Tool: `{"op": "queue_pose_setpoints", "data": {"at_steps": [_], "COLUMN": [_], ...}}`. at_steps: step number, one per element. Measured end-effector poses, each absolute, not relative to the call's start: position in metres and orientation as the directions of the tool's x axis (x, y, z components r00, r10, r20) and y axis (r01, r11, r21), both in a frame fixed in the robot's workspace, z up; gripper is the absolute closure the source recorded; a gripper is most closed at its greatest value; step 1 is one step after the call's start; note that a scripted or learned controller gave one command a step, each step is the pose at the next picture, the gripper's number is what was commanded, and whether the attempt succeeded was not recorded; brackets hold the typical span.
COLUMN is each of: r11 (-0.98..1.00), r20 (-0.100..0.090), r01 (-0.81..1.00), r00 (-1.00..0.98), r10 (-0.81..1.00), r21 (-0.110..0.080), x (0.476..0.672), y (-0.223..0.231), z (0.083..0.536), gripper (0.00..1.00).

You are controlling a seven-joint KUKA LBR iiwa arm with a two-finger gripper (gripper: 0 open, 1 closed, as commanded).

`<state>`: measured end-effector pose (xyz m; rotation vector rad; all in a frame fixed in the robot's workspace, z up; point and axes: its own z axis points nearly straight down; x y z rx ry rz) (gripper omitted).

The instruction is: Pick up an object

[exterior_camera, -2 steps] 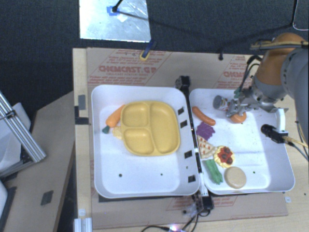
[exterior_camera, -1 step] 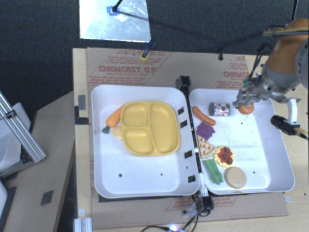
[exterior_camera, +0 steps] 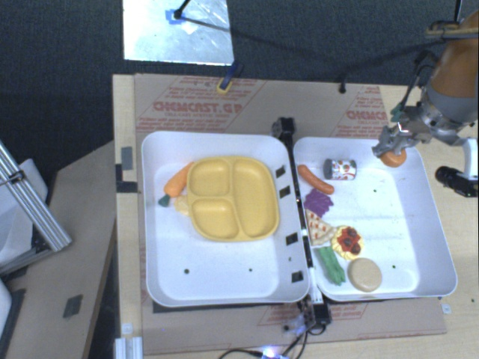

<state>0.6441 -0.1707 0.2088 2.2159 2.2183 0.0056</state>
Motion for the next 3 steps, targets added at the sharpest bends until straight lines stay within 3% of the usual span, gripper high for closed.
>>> {"op": "queue_pose_setpoints", "data": {"at_steps": [1,3], "r11": [0.003,0.008], "r20": [-0.001,0.002], "r01": [1.0,1.0], "r00": [-0.003,-0.008], "r10": [1.0,1.0], "r21": [0.004,-0.001], "x": [0.645,0.597], "y": [-0.171,-0.08], "z": [0.226,0.24], "gripper": [1.0,1.0]}}
